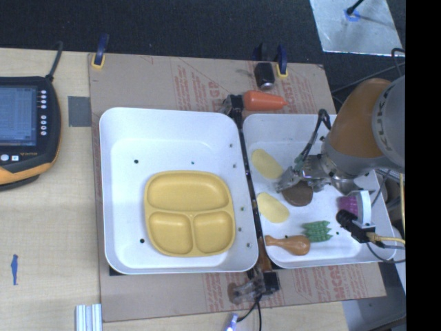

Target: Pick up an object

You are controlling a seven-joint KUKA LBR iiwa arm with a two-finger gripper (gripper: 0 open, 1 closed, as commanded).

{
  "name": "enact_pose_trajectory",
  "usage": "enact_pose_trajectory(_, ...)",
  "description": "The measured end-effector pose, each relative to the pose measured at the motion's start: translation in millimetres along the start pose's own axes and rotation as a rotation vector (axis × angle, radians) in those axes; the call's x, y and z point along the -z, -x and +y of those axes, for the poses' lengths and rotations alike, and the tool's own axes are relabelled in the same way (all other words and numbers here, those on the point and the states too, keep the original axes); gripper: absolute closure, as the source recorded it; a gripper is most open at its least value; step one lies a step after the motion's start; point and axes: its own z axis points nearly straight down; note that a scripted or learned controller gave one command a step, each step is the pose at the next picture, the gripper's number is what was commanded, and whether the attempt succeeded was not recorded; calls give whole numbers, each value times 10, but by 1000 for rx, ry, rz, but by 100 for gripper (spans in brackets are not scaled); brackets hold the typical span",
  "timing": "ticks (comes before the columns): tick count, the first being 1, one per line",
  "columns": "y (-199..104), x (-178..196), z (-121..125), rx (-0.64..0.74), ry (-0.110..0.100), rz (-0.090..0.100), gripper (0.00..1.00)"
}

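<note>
Gripper point(293, 183) low in right bin point(275, 128), right over brown disc point(298, 196) | grip state: cannot tell | yellow pieces point(266, 164) just beside | you want it centred on disc, clear of neighbours, before lifting straight up.

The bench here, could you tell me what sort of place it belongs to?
Most likely a robotics lab test bench: a robot arm reaches over two white bins, cardboard is clamped under them, and a teach pendant lies at the left.
</note>
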Motion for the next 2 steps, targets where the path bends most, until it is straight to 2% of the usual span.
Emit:
enact_pose_trajectory(1, 15, 102, 4, 3, 3, -4, 100)
enact_pose_trajectory(2, -504, 1495, -123, -1, -2, 3, 100)
